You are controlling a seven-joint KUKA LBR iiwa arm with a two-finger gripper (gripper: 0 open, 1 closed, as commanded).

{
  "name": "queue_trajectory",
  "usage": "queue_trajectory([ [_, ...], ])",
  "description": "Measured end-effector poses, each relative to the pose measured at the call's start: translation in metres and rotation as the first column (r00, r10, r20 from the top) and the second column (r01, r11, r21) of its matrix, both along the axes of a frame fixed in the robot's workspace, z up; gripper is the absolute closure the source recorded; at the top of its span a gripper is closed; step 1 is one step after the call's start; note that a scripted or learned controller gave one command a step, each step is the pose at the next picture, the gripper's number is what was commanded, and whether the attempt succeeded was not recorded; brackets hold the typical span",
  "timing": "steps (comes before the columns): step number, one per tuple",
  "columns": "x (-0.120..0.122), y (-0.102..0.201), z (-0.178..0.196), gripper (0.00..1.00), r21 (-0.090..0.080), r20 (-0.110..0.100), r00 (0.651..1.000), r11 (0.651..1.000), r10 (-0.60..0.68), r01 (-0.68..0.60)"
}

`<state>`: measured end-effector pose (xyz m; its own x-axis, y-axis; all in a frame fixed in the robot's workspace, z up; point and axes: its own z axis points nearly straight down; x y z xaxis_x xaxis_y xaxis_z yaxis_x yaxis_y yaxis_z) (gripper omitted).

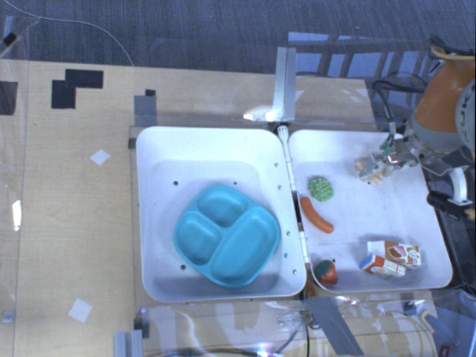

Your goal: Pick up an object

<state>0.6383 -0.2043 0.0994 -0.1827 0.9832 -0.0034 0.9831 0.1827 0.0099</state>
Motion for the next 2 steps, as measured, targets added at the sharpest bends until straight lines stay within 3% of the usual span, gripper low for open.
queue_trajectory([
  [1, 0.03, 0.003, 0.01, 1.0, 0.005, -0.019, 0.977, 0.978, -0.211, 0.211],
  [2, 0.032, 0.051, 0.086, 1.0, 0.002, -0.004, 0.926, 0.926, -0.378, 0.378],
])
